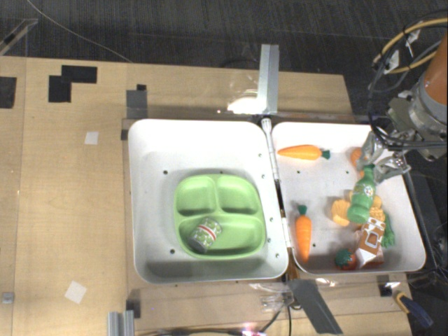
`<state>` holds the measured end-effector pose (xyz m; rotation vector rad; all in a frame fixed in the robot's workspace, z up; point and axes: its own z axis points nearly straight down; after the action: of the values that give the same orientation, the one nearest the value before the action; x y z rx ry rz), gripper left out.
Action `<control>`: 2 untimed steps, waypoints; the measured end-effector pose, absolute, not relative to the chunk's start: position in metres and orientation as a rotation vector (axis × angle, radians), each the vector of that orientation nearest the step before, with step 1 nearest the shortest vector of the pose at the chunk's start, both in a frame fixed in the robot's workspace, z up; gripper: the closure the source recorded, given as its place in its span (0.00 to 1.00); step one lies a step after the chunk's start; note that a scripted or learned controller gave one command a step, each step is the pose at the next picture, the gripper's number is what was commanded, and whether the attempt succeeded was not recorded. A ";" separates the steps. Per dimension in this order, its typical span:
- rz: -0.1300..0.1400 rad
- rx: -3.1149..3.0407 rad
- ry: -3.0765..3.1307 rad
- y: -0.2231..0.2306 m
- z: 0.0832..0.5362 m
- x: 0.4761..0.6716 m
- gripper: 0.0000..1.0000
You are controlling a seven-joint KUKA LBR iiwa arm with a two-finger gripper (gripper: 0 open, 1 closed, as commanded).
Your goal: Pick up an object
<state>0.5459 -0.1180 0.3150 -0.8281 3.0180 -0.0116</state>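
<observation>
On the surface (63, 208) we see two bins; the right bin (329, 135) holds the clutter. Our end effector (381, 161) hangs over its right side, whether spread or pressed together we cannot tell. Directly below stands the green bottle (362, 196); we should descend straight, straddling its neck, avoiding the nearby carton (371, 240).

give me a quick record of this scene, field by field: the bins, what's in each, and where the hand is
left bin: holds a green divided plate
plate contents: small can lying in the front compartment
right bin: two carrots, one by the back wall, one near the divider; green bottle, yellow toy, carton, strawberry
hand: over the right bin's back right corner, just above the bottle
grip: cannot tell
</observation>
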 end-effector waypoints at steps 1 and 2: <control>-0.003 -0.697 3.055 -0.117 0.267 0.503 1.00; -0.009 -0.698 3.043 -0.116 0.280 0.506 1.00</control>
<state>0.5058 -0.1157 0.2801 -0.6978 3.0428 -0.0090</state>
